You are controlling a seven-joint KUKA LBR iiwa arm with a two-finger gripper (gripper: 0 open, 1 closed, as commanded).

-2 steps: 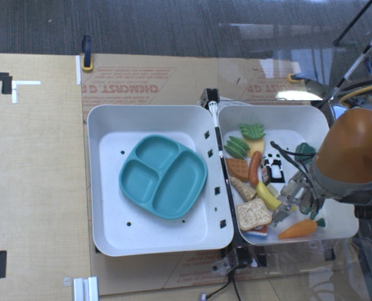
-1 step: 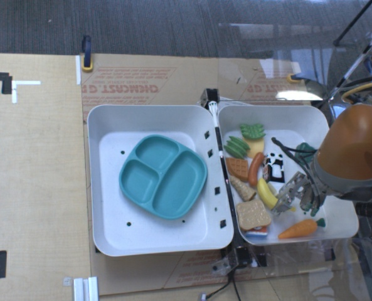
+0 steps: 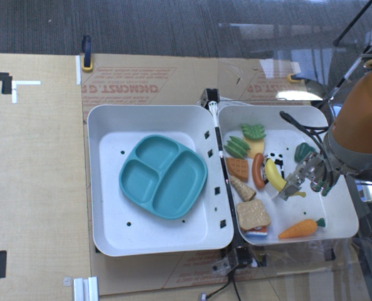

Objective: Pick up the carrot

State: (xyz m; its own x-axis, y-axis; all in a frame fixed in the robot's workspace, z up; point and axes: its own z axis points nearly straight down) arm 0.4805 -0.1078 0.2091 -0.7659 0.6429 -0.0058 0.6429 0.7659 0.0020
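**Carrot sits alone at the lower right; the crowd beside the gripper is the hazard**

Nearest the camera, along the bottom edge of the right bin (image 3: 352, 221), the carrot (image 3: 298, 229) lies on its side, orange body pointing toward the lower left and its green stub toward the right. It rests close to the bin's near wall, apart from the slice of bread (image 3: 253, 214) to its left.

Above it in the frame, the gripper (image 3: 292, 190) hangs low over the bin, its metal fingers angled down to the left. Nothing is seen between them, but whether they are spread or closed I cannot tell at this slant. The tip lies just beside the banana (image 3: 274, 174), with the sausage (image 3: 258, 170) a little farther left.

The chief risk, as I judge it, is a grasp on the wrong item: the gripper is nearer the banana than the carrot, and a descent from here would meet yellow, not orange. A second risk comes from the wall; a finger dropping on the carrot's far side could strike the rim. The carrot's tapered, rounded form may also roll or squirt out if pinched off-centre.

At the left, the teal divided plate (image 3: 164, 176) sits in the left bin (image 3: 98, 187), well clear.
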